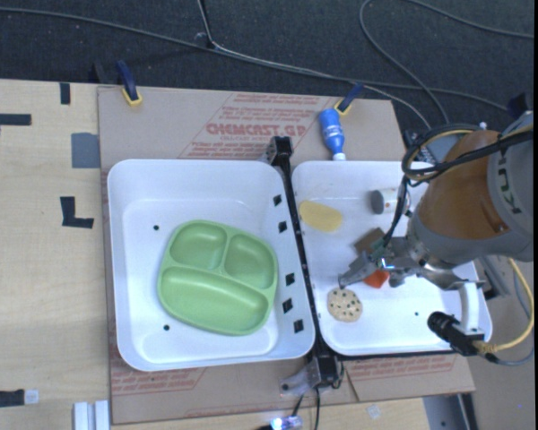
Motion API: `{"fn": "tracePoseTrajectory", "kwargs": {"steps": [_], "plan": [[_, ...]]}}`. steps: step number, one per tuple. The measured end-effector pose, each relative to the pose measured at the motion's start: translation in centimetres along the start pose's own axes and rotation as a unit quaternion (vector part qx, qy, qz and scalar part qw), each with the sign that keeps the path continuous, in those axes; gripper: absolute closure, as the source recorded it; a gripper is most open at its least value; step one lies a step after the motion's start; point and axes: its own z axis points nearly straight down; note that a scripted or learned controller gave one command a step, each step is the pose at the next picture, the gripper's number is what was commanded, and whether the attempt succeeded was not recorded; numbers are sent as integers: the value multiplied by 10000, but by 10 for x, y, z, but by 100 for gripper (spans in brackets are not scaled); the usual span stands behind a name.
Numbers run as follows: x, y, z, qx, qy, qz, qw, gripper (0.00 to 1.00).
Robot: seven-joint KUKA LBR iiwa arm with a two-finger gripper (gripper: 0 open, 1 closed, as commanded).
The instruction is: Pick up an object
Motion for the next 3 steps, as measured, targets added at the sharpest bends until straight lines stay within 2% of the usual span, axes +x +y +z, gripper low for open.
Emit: {"fn": "tracePoseTrajectory", "kwargs": {"steps": [1,2,3], "plan": [[-4,0,44,1,0,1,10000,0],[-4,1,63,-22,-3,0,10000,0],[-4,1,52,-40,-15,0,10000,100]]}}
